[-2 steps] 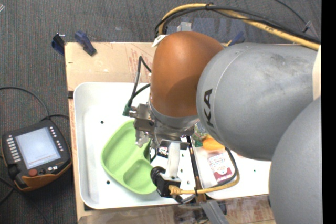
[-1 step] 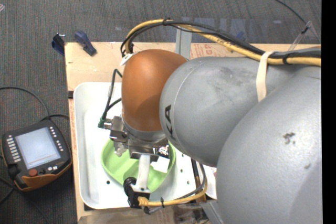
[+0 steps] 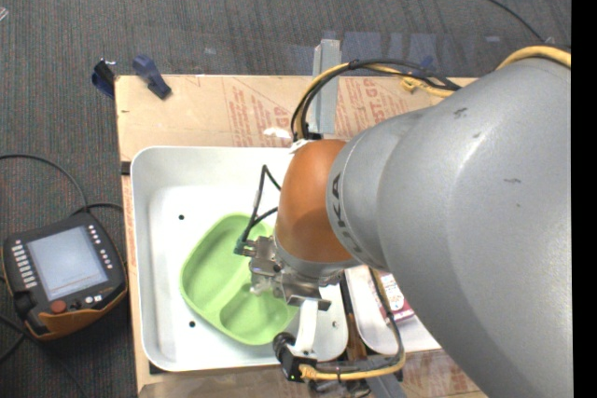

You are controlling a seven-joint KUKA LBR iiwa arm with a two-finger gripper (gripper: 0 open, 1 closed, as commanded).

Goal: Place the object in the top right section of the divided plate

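The arm point(image 3: 448, 228) hides the end effector point(image 3: 280, 286) over the plate point(image 3: 210, 270) — its grip can't be told. Risk — dropping into the wrong section.

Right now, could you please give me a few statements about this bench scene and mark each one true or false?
1. The divided plate is green. True.
2. The plate lies on the carpet beside the bench. False: it lies inside the white bin on the left of the view.
3. A teach pendant with a lit screen sits on the floor left of the bench. True.
4. The arm's orange band is far off to the side of the plate. False: it hangs over the plate's right part, hiding it.
5. The bench top is bare metal. False: it is brown cardboard.
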